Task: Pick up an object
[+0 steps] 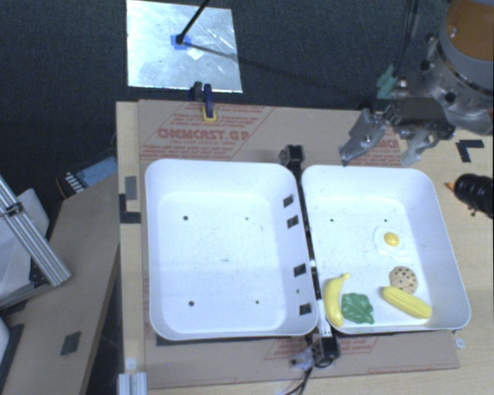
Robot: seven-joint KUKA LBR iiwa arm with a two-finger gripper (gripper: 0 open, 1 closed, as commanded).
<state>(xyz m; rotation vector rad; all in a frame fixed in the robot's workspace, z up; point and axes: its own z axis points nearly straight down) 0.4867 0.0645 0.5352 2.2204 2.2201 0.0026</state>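
My gripper [382, 146] hangs above the far rim of the right bin [432, 200], over the printed cardboard sheet [231, 127] that lies under both bins. My two fingers [360, 143] are spread well apart, one toward the divider side and one toward the arm side, both pointing down and toward the bin. Nothing sits between them and they touch nothing that I can see.

All candidate objects lie in the right bin, toward its near edge, well apart from my gripper. The fried egg [390, 240] is the closest to me: it rests on the bin floor roughly midway down the bin, on the outer side. Just nearer the camera than the egg sits the cookie [403, 278]. The corn cob [407, 302] lies beside the cookie, closer still to the near rim, lying flat at a slant. The banana [334, 299] lies along the bin's inner wall by the divider, near the front corner, and the green leafy piece [357, 308] touches or nearly touches it on the outer side; I cannot tell which.

The left bin [224, 247] lies across the divider from the right bin.

My arm [463, 62] comes in over the right bin's far outer corner, with the orange band [472, 23] high above the wrist, and the wrist tilted so the gripper faces down toward the bin's far rim.
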